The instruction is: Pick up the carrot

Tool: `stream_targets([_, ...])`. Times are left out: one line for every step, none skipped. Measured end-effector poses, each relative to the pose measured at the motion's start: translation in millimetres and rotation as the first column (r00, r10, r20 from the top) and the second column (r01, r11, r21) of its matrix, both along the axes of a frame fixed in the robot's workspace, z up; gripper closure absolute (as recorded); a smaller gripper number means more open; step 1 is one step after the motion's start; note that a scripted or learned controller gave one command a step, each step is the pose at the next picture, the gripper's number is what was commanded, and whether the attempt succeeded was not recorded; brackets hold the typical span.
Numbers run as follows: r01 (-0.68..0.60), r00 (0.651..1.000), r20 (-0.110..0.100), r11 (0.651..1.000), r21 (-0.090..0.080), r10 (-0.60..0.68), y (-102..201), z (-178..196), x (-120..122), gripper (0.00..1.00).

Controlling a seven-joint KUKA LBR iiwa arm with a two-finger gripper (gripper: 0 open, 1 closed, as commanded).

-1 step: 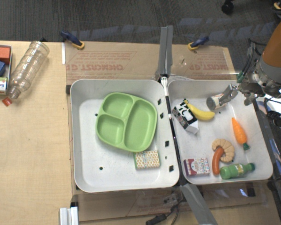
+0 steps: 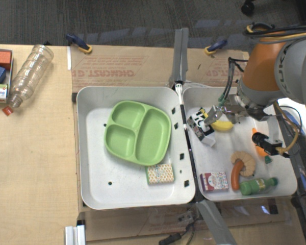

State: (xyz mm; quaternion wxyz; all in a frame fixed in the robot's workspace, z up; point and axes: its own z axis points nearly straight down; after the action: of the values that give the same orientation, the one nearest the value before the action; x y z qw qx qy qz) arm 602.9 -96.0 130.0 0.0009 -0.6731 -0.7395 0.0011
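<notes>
The carrot [image 2: 258,138] is small and orange with a green end, and it lies near the right wall of the right bin [image 2: 290,188]. A black cable partly crosses it. My gripper [image 2: 201,122] is low over the left part of the same bin, close to the dividing wall and well to the left of the carrot. A yellow fruit-shaped toy [image 2: 224,126] lies right beside the gripper on its right. Nothing shows held in the gripper.
The right bin also holds a sausage [image 2: 236,174], a bread-like piece [image 2: 246,162], a green bottle [image 2: 258,186] and a red-and-white box [image 2: 214,181] along its front. The left bin [image 2: 92,152] bears a green divided plate [image 2: 138,132] and a small patterned block [image 2: 160,174].
</notes>
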Motion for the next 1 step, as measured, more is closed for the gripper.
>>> stream_targets([0.004, 1.0, 0.0, 1.0, 0.0, -0.004, -1.8, 9.0, 0.0, 1.0])
